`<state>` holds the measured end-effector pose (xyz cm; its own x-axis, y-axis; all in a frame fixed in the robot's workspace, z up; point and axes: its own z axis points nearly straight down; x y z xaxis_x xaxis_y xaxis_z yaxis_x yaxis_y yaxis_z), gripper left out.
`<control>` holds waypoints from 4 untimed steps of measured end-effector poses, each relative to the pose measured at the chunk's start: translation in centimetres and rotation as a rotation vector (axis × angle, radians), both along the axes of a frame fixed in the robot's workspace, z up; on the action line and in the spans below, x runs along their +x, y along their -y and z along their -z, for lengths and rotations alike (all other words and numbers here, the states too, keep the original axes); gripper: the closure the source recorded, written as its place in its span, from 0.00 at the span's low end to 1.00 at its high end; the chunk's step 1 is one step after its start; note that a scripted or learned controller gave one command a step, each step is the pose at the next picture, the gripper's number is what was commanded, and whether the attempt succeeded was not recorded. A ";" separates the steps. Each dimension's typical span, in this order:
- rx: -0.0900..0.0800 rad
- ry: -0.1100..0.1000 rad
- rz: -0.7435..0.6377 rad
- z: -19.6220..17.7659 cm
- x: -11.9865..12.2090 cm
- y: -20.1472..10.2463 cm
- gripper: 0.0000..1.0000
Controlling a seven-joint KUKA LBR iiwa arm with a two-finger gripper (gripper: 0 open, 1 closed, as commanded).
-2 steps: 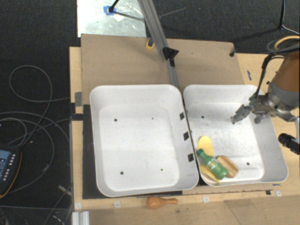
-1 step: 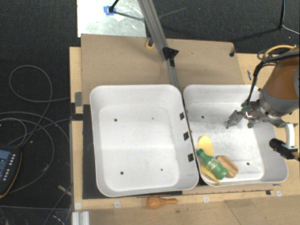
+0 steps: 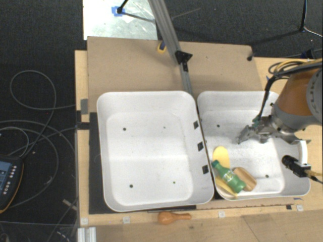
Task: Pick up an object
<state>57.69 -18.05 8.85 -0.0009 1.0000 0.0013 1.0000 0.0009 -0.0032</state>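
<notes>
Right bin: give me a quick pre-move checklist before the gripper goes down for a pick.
1. Targets present: ok. Green bottle, yellow piece and brown piece lie in the right bin, near its front edge.
2. Gripper above a target: not ok. It sits over bare bin floor, behind the items.
3. Gripper free of load: ok, nothing seen between its fingers.
4. Items separated: not ok. The bottle lies against the yellow and brown pieces.
5. Finger opening: cannot tell.
6. Space beside the items: not ok, they crowd the bin's front wall.
</notes>
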 end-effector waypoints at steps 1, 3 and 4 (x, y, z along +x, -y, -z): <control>-0.002 0.007 0.000 -1.4 0.2 0.1 1.00; -0.004 0.011 -0.004 -12.9 0.3 1.0 1.00; -0.001 0.007 -0.009 -13.9 1.8 -3.4 1.00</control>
<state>59.45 -14.60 22.76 -0.0102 0.9999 0.0007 0.9999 0.0102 0.0042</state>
